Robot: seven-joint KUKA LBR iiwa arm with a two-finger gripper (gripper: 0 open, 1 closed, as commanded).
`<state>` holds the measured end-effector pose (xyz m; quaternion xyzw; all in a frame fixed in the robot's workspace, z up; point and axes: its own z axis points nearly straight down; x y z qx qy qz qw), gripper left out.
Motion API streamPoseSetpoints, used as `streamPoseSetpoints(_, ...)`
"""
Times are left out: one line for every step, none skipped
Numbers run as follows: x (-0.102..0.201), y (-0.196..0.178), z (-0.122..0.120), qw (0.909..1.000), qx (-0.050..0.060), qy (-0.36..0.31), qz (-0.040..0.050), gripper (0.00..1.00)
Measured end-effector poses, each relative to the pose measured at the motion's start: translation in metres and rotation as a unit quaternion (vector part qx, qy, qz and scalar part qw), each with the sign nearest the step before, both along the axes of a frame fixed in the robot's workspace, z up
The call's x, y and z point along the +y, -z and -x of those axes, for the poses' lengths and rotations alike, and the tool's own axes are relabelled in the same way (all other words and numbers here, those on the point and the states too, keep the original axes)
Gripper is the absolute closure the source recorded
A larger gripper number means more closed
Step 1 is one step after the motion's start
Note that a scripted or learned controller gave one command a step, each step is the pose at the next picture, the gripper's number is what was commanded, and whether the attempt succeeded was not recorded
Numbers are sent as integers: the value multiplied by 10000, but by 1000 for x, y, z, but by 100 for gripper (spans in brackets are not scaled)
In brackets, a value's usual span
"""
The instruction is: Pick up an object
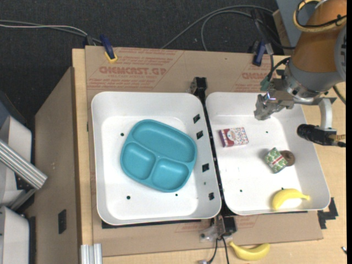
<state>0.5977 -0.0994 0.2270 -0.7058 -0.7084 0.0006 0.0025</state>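
- Spanning the bench, cardboard (pixel 137 65) reads "CHEMCAST" in red.
- Left bin (pixel 104 147) holds a blue divided plate (pixel 158 155), with bare floor around it.
- Right bin (pixel 313 164) holds a red-and-white carton (pixel 234 137), its print unreadable, a green packet (pixel 278 159) and a banana (pixel 289 198) against the front rim, all well apart.
- Gripper (pixel 265 108) hangs over the far end; whether its claw is apart or together, I cannot tell.

We see divided plate (pixel 158 155) in left bin (pixel 104 109) | right bin (pixel 316 164): small carton (pixel 233 137) behind, packet (pixel 279 159) right of it, banana (pixel 289 198) nearest front | second banana (pixel 251 251) on bench (pixel 132 65) before bins
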Motion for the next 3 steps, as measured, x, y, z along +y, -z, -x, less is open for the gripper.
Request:
streamPoseSetpoints(54,10,17,10000,2,-8,-1,100)
streamPoseSetpoints(106,17,31,10000,2,-13,-5,100)
streamPoseSetpoints(166,17,53,10000,4,-18,-6,100)
